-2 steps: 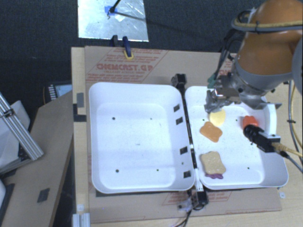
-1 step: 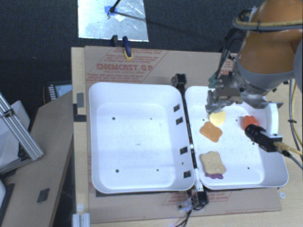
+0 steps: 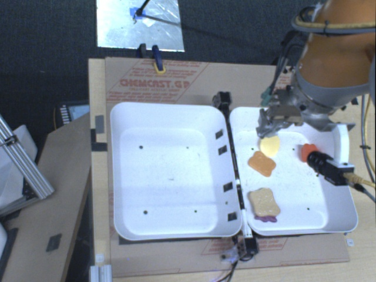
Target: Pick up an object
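Two bins: shallow white trays sat side by side on the bench (image 3: 176,75), left bin (image 3: 170,169) and right bin (image 3: 329,216).
Left bin: bare white floor with small dark dots.
Right bin: four small objects, plus the arm's black jaws (image 3: 271,128) lowered into its upper part.
Jaws: whether wide or narrow, cannot tell.
Yellow piece (image 3: 271,146): one, pale, rounded, just below the jaws, seemingly touching.
Orange piece (image 3: 262,164): one, flat, lumpy, further below the jaws.
Toast slice (image 3: 264,202): one, tan, squarish, far below the jaws, lying over something purple.
Red-orange item (image 3: 308,152): one, small, right of the jaws.
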Tool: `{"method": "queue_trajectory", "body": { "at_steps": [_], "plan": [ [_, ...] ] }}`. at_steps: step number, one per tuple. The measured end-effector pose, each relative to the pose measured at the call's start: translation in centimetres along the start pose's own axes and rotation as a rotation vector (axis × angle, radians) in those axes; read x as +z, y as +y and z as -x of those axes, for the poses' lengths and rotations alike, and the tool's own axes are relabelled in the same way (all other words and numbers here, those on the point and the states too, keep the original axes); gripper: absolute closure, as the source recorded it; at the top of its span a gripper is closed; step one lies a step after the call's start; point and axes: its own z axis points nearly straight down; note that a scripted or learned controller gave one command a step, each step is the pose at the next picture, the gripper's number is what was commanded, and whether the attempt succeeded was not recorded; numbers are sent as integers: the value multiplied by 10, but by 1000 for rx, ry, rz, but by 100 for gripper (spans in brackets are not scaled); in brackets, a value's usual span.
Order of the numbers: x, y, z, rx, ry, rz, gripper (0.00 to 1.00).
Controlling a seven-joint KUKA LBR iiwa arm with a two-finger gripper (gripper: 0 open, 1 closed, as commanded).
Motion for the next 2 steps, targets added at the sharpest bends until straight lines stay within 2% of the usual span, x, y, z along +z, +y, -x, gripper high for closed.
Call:
{"method": "queue_trajectory", "body": {
  "at_steps": [2],
  "plan": [
    [-22,2,0,-12,0,5,100]
  ]
}}
